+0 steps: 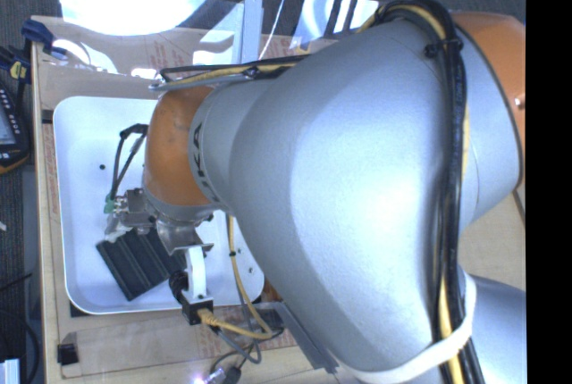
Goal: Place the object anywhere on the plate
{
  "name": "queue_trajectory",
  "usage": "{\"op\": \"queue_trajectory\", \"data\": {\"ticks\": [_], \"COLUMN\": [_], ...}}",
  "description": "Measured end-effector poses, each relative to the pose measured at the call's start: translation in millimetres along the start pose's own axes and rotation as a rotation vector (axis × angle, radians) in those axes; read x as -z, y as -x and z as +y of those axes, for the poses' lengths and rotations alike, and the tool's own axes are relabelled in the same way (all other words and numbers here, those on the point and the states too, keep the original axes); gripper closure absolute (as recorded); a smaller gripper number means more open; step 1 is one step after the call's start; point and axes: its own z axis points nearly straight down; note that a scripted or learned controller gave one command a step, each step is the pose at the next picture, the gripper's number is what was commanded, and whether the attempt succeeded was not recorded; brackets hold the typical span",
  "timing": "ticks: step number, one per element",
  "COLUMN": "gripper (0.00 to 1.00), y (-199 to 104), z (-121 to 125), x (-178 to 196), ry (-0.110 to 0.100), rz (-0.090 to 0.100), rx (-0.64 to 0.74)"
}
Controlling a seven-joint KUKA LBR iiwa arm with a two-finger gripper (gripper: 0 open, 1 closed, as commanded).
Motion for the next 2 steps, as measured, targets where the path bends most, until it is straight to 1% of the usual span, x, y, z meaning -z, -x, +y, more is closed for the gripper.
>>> {"op": "queue_trajectory", "data": {"ticks": [1, 2], "gripper": [1.00, 1.00], "y": [-60.6, 52.3], "z": [-26.7, -24.6], "x": [188.6, 120.5], "ry": [0.006, 0.002], "rz": [0.004, 0.002], "rx": [-0.135, -0.210]}}
